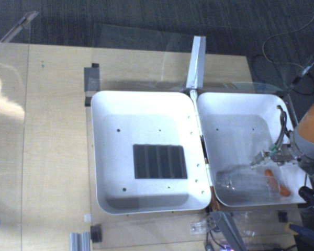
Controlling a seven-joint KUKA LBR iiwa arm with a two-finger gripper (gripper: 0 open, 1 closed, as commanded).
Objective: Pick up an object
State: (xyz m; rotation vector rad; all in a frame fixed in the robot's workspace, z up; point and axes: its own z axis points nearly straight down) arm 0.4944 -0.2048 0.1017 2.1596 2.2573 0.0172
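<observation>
now the gripper (265,158) hangs low in the right bin (225,114), lower right of frame, near an orange piece (272,181); its state i cannot tell. next: descend squarely, then close.

Left bin (110,140): floor open on all sides of a dark ribbed block (159,161) lying flat toward the near middle. Right bin (225,114): far and left floor bare; the near right corner is crowded by a clear plastic item (240,182), a small orange object (275,183) just right of it, and the gripper (269,158) above them. The arm (309,135) and its cables overhang the right rim. A metal post (196,61) stands at the far end of the shared wall (201,145) between the bins.
</observation>
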